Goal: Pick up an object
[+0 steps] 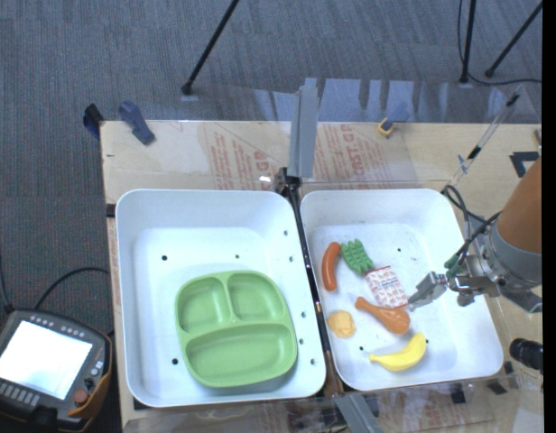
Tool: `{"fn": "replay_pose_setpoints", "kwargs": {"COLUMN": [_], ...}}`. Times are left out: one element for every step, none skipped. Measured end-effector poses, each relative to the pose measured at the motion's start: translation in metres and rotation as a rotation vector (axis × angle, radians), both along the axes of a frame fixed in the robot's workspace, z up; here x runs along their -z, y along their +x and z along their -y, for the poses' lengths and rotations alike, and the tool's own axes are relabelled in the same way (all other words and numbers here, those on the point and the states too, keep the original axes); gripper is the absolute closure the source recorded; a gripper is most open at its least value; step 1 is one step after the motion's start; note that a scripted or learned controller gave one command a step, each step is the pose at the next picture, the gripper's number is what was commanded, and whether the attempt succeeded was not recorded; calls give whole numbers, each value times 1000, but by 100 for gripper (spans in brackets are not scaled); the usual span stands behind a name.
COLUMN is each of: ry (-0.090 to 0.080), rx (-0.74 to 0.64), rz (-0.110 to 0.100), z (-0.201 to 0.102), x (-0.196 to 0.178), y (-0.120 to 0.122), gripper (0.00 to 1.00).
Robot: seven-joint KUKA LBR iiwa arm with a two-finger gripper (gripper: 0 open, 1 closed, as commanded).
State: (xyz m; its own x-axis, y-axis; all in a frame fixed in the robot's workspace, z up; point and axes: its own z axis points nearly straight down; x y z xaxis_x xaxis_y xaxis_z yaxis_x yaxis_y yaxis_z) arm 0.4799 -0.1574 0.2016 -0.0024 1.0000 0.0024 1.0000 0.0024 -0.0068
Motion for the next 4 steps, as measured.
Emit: {"fn": "replay_pose_setpoints", "kwargs": {"ry": [-6, -3, -1, 0], "rx": [105, 509, 316, 321], "rz": [22, 0, -2, -7], "z": [-26, -9, -29, -29], "x": [107, 115, 116, 108], "y": [42, 26, 2, 1], "gripper": [0, 0, 0, 100]}}
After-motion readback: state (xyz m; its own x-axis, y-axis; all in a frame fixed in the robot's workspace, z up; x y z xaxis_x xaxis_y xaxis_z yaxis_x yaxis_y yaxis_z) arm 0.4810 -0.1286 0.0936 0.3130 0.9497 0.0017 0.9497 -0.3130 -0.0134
